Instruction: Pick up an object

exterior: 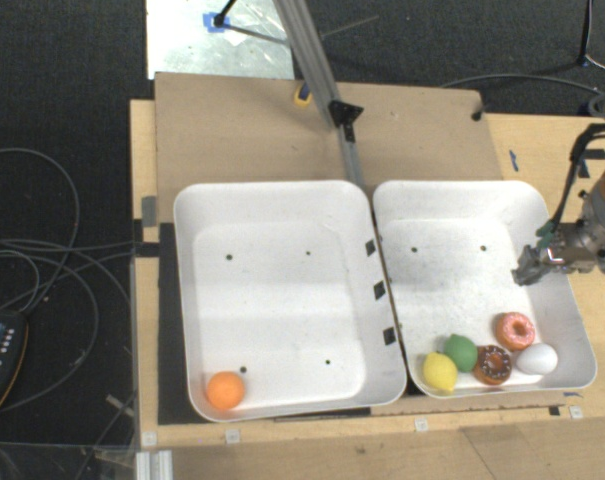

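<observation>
Two shallow white bins side by side on a tan tabletop (442, 118): left bin (272, 200) and right bin (462, 196), touching along their inner rims. One orange ball (225, 390) alone in the left bin, at its near left corner, close to the rim. Five small things clustered in the right bin's near right corner: yellow lemon (440, 372) at the near rim, green round fruit (461, 351) just behind and touching it, chocolate doughnut (493, 365) just right of the green fruit, pink frosted doughnut (515, 330) behind that, white egg (537, 359) at the far right of the cluster, touching the chocolate doughnut. Gripper (530, 266) reaching in from the right, over the right bin's right side, above and well behind the pink doughnut, apart from the whole cluster. Jaws small and dark against the arm: cannot tell whether open or closed; nothing visible between them. Grey metal pole (312, 53) slanting down from the top towards the gap between the bins. Black cables (42, 258) looping over dark carpet at the left.
</observation>
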